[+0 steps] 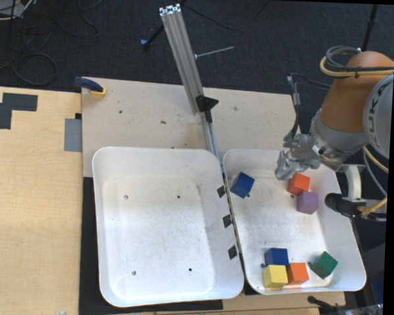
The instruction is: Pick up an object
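Observation:
My gripper (287, 170) hangs over the far part of the right bin (349, 277), just left of an orange cube (299, 184). A purple cube (307, 202) lies right below the orange one. A blue cube (242, 185) sits near the bin's left wall. At the bin's near edge cluster a dark blue cube (277, 257), a yellow cube (275, 276), a second orange cube (297, 273) and a green cube (324, 265). I see nothing between the fingers, and the orange cube sits beside the gripper, apart from it or just touching.
The left bin (118, 162) lies beside the right one, with black clips (226, 220) along the shared wall. A slanted aluminium bar (186, 57) rises behind the bins. The grey arm with its orange band (352, 96) comes in from the right.

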{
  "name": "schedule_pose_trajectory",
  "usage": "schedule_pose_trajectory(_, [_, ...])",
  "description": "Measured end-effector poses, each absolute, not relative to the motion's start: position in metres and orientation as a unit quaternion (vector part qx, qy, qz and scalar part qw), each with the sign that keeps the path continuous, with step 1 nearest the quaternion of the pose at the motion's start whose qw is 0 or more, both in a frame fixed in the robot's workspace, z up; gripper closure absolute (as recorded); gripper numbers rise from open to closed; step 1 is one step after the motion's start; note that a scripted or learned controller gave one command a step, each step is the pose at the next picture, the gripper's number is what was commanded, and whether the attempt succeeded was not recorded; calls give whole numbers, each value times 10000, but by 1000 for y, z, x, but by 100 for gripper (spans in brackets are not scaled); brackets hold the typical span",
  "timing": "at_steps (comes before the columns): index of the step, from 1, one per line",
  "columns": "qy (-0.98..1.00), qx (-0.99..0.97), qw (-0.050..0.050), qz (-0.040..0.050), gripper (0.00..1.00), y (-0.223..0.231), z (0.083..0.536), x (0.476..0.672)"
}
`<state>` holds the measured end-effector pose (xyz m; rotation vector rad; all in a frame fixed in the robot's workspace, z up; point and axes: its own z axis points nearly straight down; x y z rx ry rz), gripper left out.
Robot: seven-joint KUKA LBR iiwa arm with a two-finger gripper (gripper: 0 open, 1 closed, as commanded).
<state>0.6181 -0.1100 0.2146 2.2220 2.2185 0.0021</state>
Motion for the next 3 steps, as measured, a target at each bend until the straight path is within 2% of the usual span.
schedule_pose_trajectory(1, [7067,7075,21,13,100,-116,277,623])
schedule_pose_trajectory(2, [7082,7060,-25,-10,100,-68,258,611])
schedule_pose_trajectory(3, [7082,7060,-30,-12,100,-16,242,593])
